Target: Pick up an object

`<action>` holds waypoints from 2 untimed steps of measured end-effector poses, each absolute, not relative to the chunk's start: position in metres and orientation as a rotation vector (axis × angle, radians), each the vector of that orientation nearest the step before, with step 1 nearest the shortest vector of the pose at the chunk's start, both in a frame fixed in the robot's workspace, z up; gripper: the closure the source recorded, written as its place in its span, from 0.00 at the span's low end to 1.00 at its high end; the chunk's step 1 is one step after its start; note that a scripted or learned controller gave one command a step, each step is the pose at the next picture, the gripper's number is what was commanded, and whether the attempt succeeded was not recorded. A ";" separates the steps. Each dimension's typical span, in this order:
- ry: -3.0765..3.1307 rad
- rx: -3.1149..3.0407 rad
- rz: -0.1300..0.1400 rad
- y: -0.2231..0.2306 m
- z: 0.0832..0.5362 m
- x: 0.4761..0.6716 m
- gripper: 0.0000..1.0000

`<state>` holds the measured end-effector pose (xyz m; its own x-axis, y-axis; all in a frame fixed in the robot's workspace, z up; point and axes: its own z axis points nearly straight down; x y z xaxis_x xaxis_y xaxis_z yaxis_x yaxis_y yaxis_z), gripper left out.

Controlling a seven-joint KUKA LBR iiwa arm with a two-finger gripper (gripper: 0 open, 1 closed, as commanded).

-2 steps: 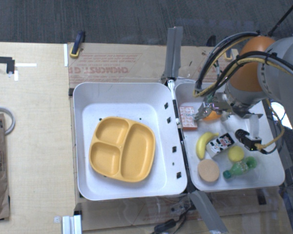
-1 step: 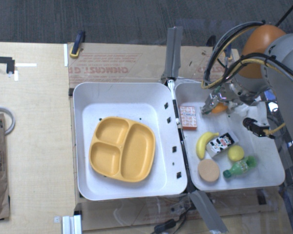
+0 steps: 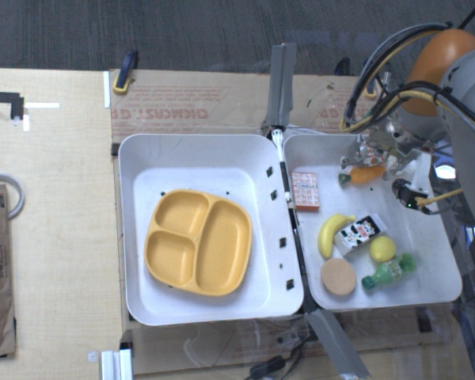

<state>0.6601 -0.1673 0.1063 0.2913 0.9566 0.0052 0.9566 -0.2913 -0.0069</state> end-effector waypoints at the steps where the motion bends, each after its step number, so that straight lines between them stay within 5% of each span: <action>1: -1.855 -2.513 0.027 -0.172 0.110 0.655 1.00; 2: -1.961 -2.454 0.005 -0.139 0.217 0.639 1.00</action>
